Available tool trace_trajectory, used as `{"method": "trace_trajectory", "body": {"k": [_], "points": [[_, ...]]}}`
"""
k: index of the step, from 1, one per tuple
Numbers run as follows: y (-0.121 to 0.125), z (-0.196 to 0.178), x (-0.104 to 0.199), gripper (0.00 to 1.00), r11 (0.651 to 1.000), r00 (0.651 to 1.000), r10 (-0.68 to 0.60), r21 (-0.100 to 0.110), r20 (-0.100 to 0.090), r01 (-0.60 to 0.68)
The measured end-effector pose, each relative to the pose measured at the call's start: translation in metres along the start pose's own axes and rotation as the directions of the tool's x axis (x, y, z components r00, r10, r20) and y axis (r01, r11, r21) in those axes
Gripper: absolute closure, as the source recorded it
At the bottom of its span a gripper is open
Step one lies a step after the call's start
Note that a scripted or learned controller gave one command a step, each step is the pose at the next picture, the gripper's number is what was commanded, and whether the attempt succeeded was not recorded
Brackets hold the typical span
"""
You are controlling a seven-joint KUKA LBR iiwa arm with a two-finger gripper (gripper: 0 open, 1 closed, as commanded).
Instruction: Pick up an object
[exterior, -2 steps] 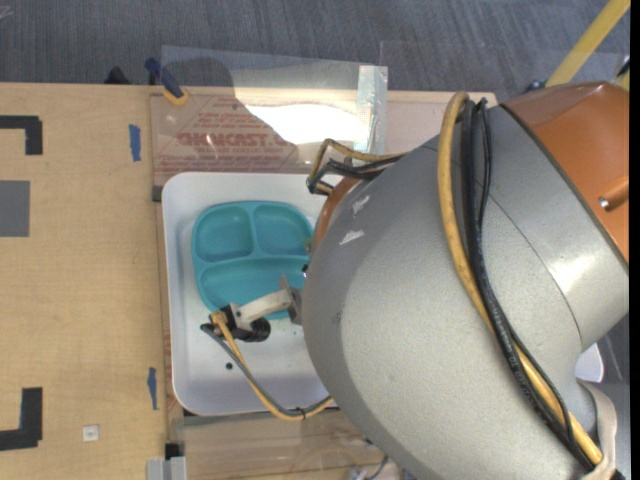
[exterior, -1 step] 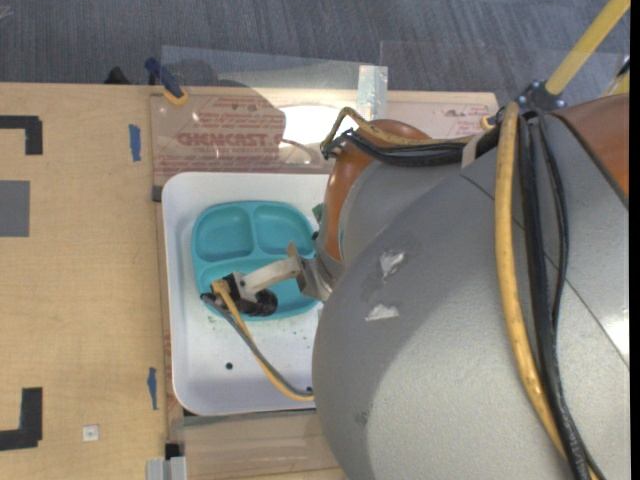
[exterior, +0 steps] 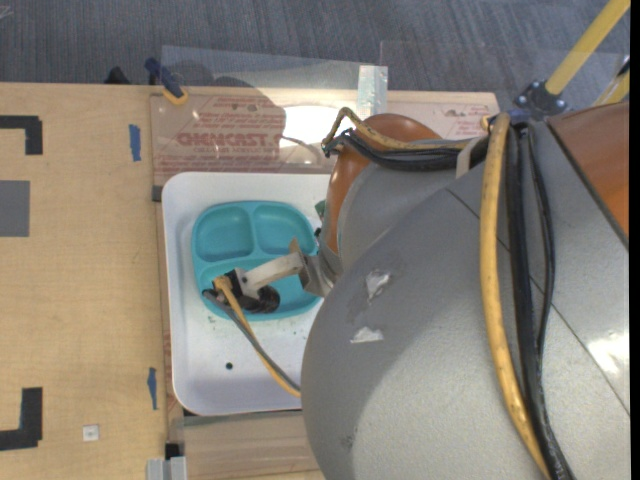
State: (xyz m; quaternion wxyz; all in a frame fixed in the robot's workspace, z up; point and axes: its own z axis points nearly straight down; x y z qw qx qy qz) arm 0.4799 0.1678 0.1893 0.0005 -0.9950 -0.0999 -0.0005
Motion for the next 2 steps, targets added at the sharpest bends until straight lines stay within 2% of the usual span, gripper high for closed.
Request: {"method": "trace_trajectory", "body": {"k": [2], "points": [[-0.0008,-0.0188,0.0017,1.00,1.000,1.000,0.000,0.000,-0.001,0.000]]}}
